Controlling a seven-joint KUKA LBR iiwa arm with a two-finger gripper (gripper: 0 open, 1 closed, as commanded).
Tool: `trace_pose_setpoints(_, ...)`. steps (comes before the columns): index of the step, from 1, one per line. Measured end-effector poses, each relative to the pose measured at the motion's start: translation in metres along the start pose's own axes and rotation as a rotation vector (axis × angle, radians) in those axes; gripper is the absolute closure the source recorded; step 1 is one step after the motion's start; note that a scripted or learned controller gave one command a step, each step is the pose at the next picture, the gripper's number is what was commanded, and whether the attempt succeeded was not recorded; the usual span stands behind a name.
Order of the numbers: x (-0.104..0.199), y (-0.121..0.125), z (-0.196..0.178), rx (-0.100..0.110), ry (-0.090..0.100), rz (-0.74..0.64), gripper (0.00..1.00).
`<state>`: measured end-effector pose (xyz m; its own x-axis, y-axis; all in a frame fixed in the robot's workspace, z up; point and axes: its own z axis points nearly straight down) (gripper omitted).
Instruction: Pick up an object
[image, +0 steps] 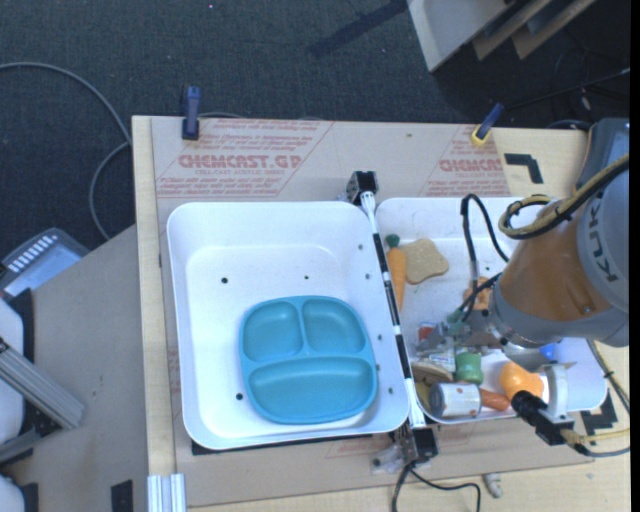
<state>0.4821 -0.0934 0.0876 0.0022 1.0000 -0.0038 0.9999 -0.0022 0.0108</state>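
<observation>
Objects for the pick lie heaped in the right bin (440, 212), which you see beside the left bin (190, 300) on the table (250, 150). Near the dividing rim you find an orange carrot-like piece (397, 272) with a small green top, and just beside it a tan slice shaped like bread (425, 260). Toward the front of that bin sit a white cylinder (452, 400), a green-capped item (468, 366) just behind it, and an orange rounded piece (518, 380) to their right. Several smaller things crowd between them, too tangled for you to tell apart.

Your arm (560, 290) reaches in from the right and hangs over the right bin, its orange band covering much of the middle. The tool (462, 322) points down into the clutter near the green-capped item; you cannot tell how it stands or whether it grips anything, since the wrist hides it.

In the left bin you see a blue divided plate (308, 358) lying flat, with three compartments.
</observation>
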Motion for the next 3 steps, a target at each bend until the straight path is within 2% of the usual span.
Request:
trace_pose_setpoints(1, -0.044, 0.082, -0.01, 0.009, 0.002, -0.002, 0.0)
trace_pose_setpoints(2, -0.016, 0.046, 0.0, 0.0, 0.002, -0.001, 0.0)
trace_pose_setpoints(3, -0.004, 0.011, -0.001, -0.003, 0.001, -0.001, 0.0)
